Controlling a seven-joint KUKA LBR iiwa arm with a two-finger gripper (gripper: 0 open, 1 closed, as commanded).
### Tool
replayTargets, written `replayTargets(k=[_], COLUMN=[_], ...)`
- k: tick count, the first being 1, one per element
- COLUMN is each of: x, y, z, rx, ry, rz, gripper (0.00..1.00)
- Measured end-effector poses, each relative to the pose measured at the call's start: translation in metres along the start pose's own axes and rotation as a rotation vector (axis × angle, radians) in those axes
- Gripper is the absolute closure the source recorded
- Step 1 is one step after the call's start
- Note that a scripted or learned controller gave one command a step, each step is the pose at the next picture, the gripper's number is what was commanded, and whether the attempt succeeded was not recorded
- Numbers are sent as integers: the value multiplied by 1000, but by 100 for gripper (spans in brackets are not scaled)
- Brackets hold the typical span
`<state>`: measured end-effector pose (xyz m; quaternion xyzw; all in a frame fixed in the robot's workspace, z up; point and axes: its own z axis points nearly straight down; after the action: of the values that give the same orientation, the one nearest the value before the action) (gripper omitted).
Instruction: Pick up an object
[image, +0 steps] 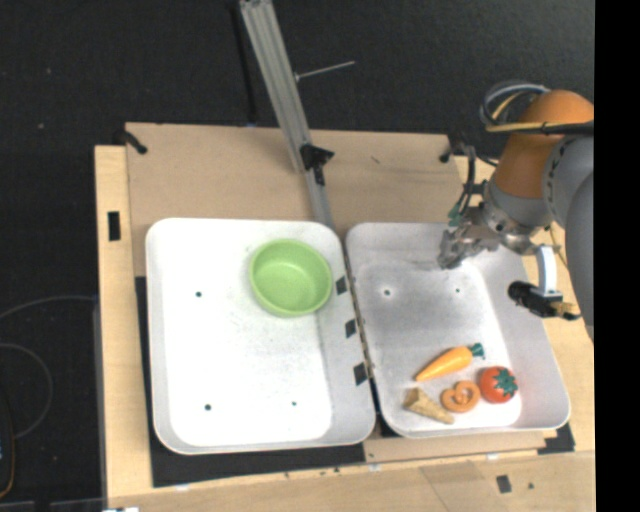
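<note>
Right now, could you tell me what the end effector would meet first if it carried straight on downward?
Probably the bare floor of the right bin, near its far edge; the end effector points down there, though its height is unclear.

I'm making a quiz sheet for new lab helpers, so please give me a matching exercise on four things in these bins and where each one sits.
Things:
1. green bowl
2. carrot
3. tomato
4. gripper

Places:
A. near corner of the right bin, rightmost of the food cluster
B. over the far end of the right bin
C. far part of the left bin
D. right bin, lying slantwise just beyond the other food pieces

Pairs: 1-C, 2-D, 3-A, 4-B
</note>
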<state>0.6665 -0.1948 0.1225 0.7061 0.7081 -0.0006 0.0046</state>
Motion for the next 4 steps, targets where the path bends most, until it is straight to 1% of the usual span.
replayTargets(k=[1, 2, 3, 4], x=[-3, -4, 52, 101], y=[1, 1, -14, -35], z=[-66, -91, -94, -110], rx=[-4, 3, 4, 5], ry=[5, 7, 7, 10], rz=[3, 0, 0, -4], gripper=[100, 100, 100, 100])
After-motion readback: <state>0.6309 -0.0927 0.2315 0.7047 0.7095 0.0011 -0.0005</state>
